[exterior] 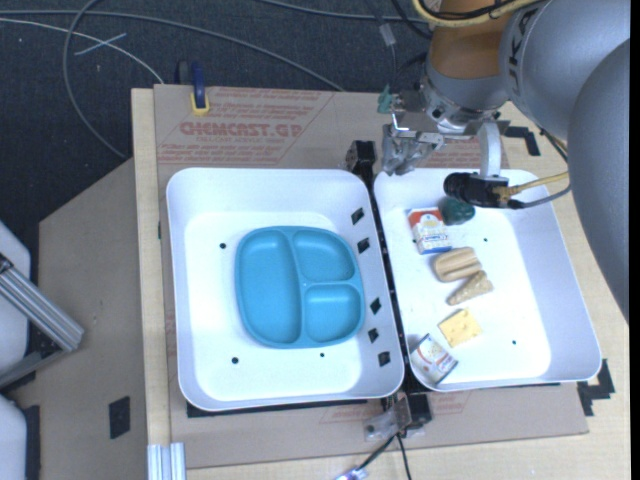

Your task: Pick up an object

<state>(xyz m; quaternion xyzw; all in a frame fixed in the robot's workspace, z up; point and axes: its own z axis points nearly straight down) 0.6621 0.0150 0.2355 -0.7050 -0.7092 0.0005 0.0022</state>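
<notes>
Bench [250,128] with two white bins [190,268]; gripper [403,153] poised over right bin's far corner, finger spread unclear, nothing visibly held.

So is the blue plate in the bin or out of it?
In. The blue plate lies flat inside the left bin, white floor showing around it.
</notes>
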